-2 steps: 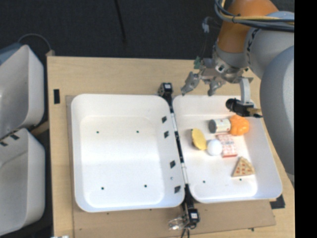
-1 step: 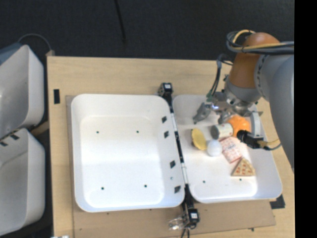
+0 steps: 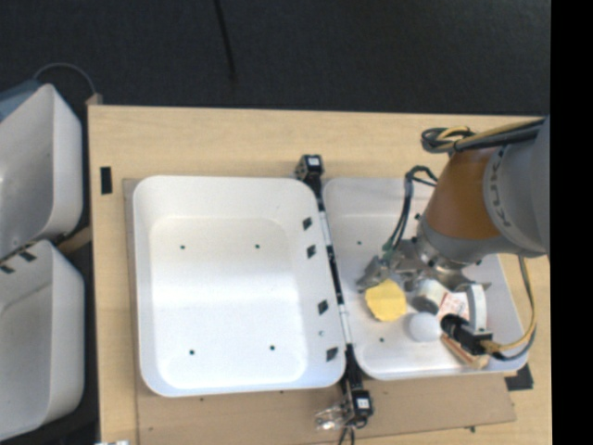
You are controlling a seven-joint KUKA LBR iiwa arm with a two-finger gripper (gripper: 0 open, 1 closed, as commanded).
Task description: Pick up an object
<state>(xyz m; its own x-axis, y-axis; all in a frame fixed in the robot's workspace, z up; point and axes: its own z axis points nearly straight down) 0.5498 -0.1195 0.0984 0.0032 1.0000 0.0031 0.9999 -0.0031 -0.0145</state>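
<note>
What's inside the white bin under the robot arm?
A yellow lump and a small white ball lie in the right bin. The arm covers part of the bin's floor, so anything under it is hidden.

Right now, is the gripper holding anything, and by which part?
Cannot tell. The gripper sits at the upper edge of the flat yellow piece in the right white bin; no hold is visible.

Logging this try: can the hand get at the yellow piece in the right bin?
Probably yes. The hand is right by the yellow piece, whose top is bare; the white ball lies close beside it, not on it.
</note>
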